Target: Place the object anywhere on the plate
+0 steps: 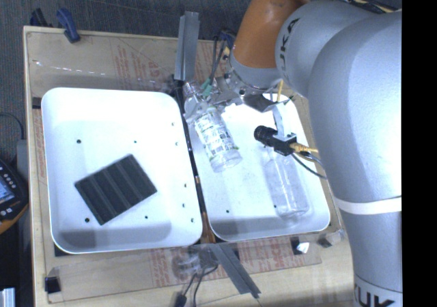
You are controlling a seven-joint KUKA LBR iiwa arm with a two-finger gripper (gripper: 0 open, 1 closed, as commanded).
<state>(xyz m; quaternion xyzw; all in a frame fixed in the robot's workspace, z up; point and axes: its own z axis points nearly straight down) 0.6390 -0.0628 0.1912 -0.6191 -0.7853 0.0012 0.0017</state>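
Observation:
A dark ribbed plate [116,188] lies flat in the left bin [61,104], towards its front. A clear plastic bottle [218,140] with a printed label hangs tilted over the left side of the right bin [239,220], close to the divider. Its upper end sits between the fingers of my gripper [196,99], which is shut on it at the bin's back left corner. The grey arm with its orange band [270,22] comes in from the right and covers the bin's back right.
A second clear bottle [287,186] lies lengthwise along the right side of the right bin. A black cable connector [273,138] hangs from the wrist above it. Clamps [65,22] sit on the bench's back left edge. A handheld device [8,189] lies at the far left.

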